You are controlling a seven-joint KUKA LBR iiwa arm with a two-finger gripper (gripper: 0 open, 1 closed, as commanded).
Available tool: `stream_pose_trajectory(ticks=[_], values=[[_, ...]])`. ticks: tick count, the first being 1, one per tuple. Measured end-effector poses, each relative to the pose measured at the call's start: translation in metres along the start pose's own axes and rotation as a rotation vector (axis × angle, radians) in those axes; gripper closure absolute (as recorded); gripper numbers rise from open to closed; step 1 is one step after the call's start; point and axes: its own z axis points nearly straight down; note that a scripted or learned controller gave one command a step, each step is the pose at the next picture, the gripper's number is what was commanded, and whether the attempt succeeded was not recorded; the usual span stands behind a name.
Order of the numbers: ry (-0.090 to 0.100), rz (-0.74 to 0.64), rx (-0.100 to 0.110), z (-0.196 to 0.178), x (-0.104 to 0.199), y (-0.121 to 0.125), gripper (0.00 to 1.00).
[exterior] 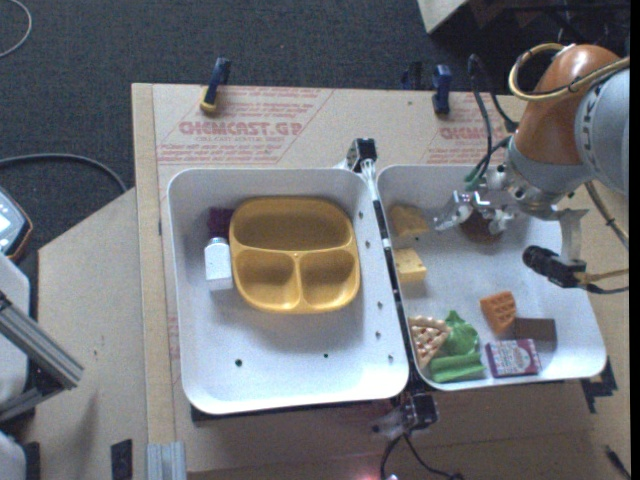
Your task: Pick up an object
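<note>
My gripper (468, 211) hangs over the upper middle of the right bin (585, 343), with the grey arm and its orange band (560, 98) reaching in from the upper right. Directly under and beside it lies a dark brown object (485, 228), partly hidden by the gripper. A tan bread piece (405, 218) lies just left of the gripper. A yellow cheese block (409, 265) sits below that.
The right bin's front holds a pizza slice (428, 338), a green vegetable (456, 353), an orange wedge (498, 310), a brown block (537, 329) and a purple box (512, 358). The left bin (190, 348) holds a yellow divided plate (295, 253), a white bottle (218, 264) and a purple item (220, 220).
</note>
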Motion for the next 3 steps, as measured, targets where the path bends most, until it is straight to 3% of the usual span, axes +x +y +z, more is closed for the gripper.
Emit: stream_pose_trajectory(ticks=[1, 2, 3], values=[[-0.002, -0.001, -0.006, 0.034, 0.001, 0.001, 0.0], [-0.006, 0.0, -0.017, 0.019, -0.001, 0.003, 1.0], [-0.004, 0.001, -0.015, -0.042, -0.006, -0.002, 1.0]])
